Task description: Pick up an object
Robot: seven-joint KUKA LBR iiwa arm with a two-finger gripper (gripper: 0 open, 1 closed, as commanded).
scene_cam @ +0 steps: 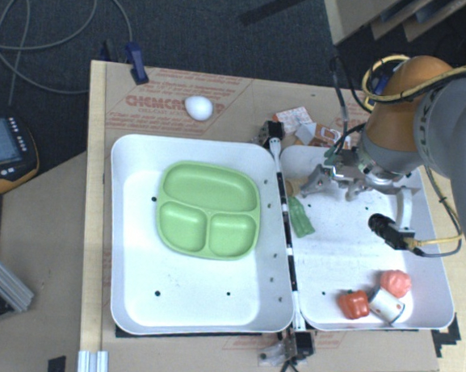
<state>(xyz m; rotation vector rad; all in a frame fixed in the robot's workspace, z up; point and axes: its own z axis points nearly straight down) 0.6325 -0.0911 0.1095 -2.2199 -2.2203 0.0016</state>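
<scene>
My gripper [328, 188] hangs over the back of the right bin [423, 238], its fingers spread open with only bare bin floor between them. A flat green piece [300, 216] lies just in front of the left finger, against the bin's left wall. At the bin's front right corner sit a small red object [355, 304], a white cup-like object [387, 304] and a reddish-orange lump [396, 280], all well away from the gripper.
The left bin [131, 237] holds a green three-compartment plate [209, 209]. On the bench behind the bins lie a white egg-shaped object [198, 107], a blue clip [136, 62] and crumpled wrappers [302, 124]. A black cable fitting [385, 228] hangs off the wrist.
</scene>
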